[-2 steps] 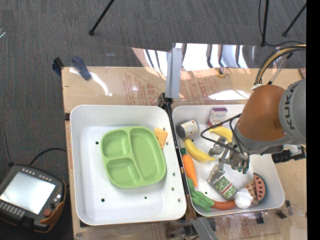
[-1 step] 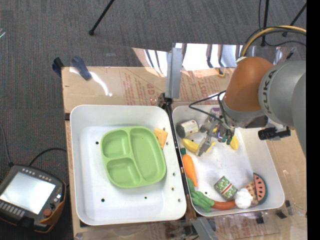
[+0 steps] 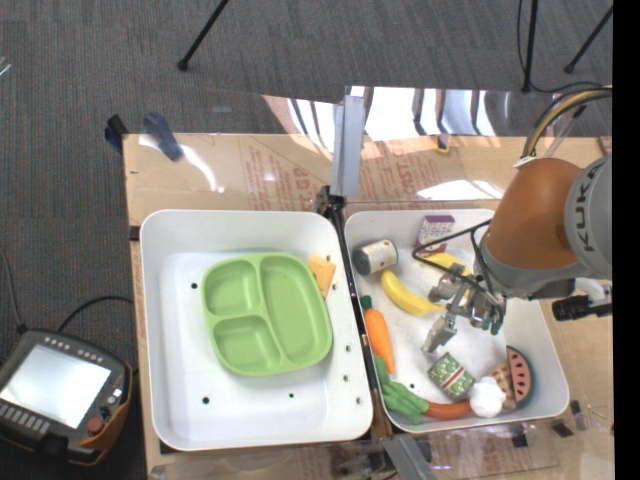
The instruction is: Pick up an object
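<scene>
My gripper (image 3: pixel 441 315) hangs over the middle of the right bin (image 3: pixel 556 368), open, with nothing between its fingers. It is just right of a yellow banana (image 3: pixel 403 295) and above a small green and red box (image 3: pixel 450 375). Around it lie a silver can (image 3: pixel 375 256), an orange carrot (image 3: pixel 378 335), a white ball (image 3: pixel 487 398), a watermelon slice (image 3: pixel 519 372) and a purple box (image 3: pixel 435 230). The arm's orange band (image 3: pixel 540 223) covers the bin's far right corner.
The left bin (image 3: pixel 170 368) holds a green divided plate (image 3: pixel 267 312) with a yellow piece (image 3: pixel 322 271) at its right edge. A green leafy toy (image 3: pixel 401 398) and a second carrot (image 3: pixel 447 410) lie along the right bin's front wall. A tablet (image 3: pixel 55 388) sits on the floor at left.
</scene>
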